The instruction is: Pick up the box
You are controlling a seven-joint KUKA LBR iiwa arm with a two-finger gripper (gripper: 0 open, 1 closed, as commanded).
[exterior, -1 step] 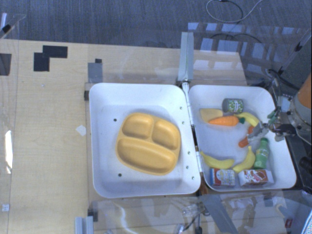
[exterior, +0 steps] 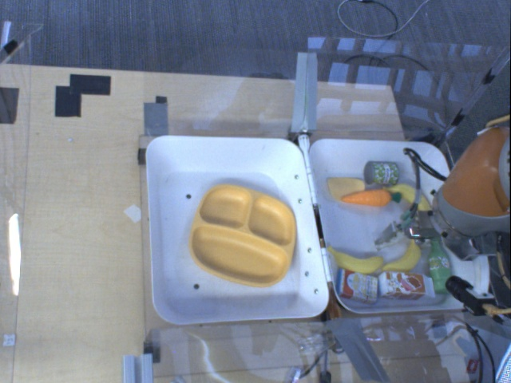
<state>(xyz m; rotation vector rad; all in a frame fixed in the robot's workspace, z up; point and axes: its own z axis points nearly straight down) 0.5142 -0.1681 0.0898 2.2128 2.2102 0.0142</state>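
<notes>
The box (exterior: 383, 285) is a small red and white carton lying on its side along the front wall of the right bin (exterior: 319, 214). My gripper (exterior: 398, 231) hangs over the middle of that bin, just behind a curved banana (exterior: 375, 260) and a short way back from the box. It is not touching the box. The grey arm with its orange band (exterior: 477, 180) comes in from the right edge.
Also in the right bin are a carrot (exterior: 367, 199), a pale yellow piece (exterior: 343, 187), a green-labelled can (exterior: 382, 173) and a green bottle (exterior: 437, 263) at the right wall. The left bin (exterior: 168, 214) holds a yellow compartment tray (exterior: 243, 234).
</notes>
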